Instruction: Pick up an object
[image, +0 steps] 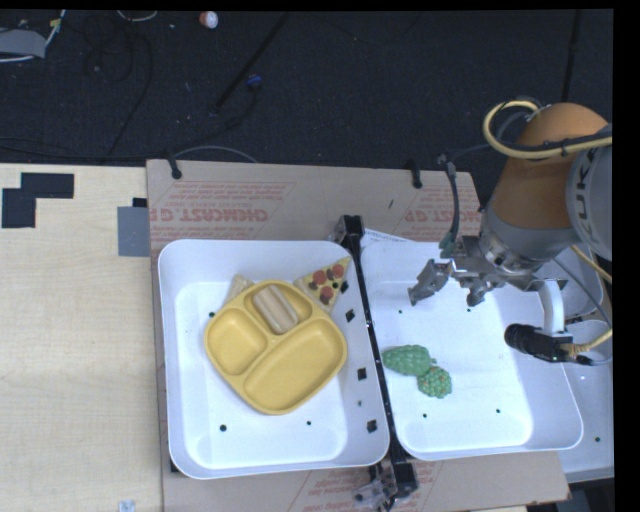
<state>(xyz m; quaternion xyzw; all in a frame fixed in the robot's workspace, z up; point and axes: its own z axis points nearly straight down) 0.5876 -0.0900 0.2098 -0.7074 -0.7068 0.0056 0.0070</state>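
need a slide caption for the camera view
Pincer open above the right bin, green toy lying free; yellow tray in left bin.

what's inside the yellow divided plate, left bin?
One tan, ridged, bread-like piece lies in the upper compartment of the yellow plate. The other two compartments show bare yellow. Whatever is under the plate is covered.

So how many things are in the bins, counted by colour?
Yellow: 1, the divided plate
Tan: 1, the bread piece on the plate
Mixed colours: 1, the pizza slice
Green: 2, the bumpy toys and, touching
Total: 5
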